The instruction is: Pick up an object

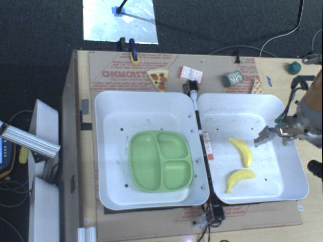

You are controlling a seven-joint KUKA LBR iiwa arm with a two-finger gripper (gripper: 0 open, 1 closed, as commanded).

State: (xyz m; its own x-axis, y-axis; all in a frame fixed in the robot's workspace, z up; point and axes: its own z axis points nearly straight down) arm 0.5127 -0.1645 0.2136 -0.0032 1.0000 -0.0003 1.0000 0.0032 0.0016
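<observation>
Where the right bin point(252, 110) holds two bananas, the upper banana point(242, 150) lies on a diagonal, long axis running from upper left to lower right; the lower banana point(239, 178) curves from lower left toward the right. Gripper point(267, 135) hangs just right of the upper banana, apart from it, nothing between; whether its fingers are parted or closed cannot be told. Left bin point(116, 110) contains a green divided plate point(160, 161).
</observation>
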